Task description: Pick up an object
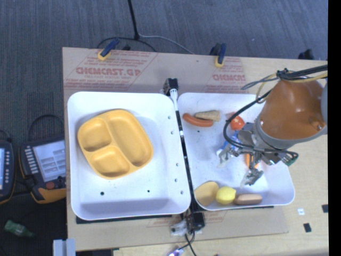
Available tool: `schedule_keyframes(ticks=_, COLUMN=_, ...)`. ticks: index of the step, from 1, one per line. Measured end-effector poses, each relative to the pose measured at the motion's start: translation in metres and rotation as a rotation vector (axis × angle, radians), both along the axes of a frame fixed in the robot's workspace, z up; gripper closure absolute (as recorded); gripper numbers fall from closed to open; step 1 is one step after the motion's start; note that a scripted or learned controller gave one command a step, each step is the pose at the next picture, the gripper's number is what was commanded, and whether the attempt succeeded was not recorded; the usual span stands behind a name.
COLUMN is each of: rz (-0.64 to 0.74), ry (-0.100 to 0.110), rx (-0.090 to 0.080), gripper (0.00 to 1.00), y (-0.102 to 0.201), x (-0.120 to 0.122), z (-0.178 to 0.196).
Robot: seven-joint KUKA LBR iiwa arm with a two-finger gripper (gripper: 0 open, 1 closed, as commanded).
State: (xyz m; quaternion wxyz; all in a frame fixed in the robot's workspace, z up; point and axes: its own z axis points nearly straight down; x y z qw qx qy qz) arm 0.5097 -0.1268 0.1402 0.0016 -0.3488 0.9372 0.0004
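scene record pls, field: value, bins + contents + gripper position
left bin: yellow divided plate
right bin: toy food along its edges
far edge: hot dog, tan bread piece, red-orange piece
near edge: tan round piece, yellow lemon, sausage
gripper: over right bin's right half, nothing seen between its fingers
arm: reaches in from the right

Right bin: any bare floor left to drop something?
Right bin: bare floor in the middle left, between the sausage and bread up top and the lemon row at the near edge. The right half is crowded by the end effector. Left bin: free strip along the near edge below the yellow plate.
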Motion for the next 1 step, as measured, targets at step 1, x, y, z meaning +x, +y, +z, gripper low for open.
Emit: schedule_keyframes(ticks=1, rz=0.182, ry=-0.013, rx=-0.003, gripper=0.0, y=-0.0121, x=-0.0111, z=-0.0419)
